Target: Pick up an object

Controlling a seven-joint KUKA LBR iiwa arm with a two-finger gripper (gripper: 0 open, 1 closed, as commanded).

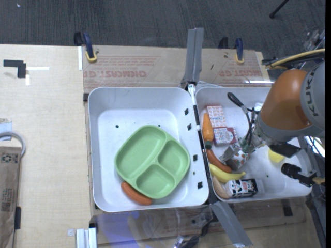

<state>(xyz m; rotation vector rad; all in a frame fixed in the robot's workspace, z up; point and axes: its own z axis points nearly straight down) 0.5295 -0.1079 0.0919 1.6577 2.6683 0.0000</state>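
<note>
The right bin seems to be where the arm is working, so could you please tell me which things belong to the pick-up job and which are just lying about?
Job in hand:
- gripper, down in the right bin
- banana
- carrot
- two red-and-white cartons
- black-and-white carton

Lying about:
- green divided plate in the left bin
- sausage by the plate
- two clamps

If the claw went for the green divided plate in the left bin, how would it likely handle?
The green divided plate looks like rigid moulded plastic, so probably stiff and light. It is wide and shallow, so likely hard to pinch except at the rim. It overlaps an orange sausage-like piece, so it may rock.
</note>
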